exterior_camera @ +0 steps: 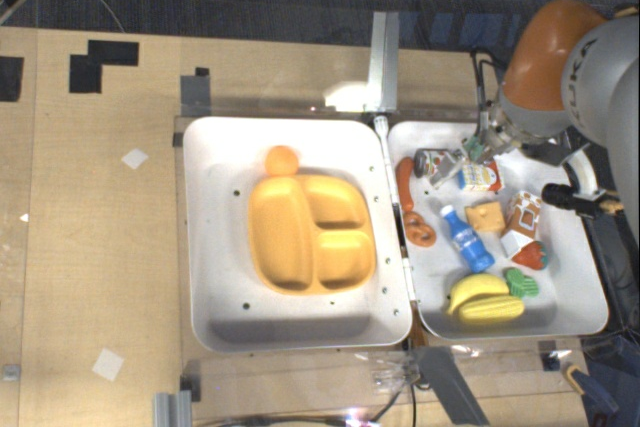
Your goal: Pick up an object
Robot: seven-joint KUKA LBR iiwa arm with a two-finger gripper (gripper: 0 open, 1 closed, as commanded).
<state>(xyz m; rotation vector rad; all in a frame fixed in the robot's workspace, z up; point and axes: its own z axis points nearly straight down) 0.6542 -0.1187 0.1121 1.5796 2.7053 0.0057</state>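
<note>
Over the right bin's (590, 315) far corner, hand (487, 140) half-hidden among packets (478, 177), fingers' state indiscernible.

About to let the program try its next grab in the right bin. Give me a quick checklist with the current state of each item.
1. Gripper over the right bin: ok, near its far edge.
2. Nothing already held: cannot tell.
3. Target under gripper: cannot tell; white packet and grey item both close.
4. Room around target: not ok, they crowd together.
5. Blue bottle and bananas out of the way: ok.
</note>
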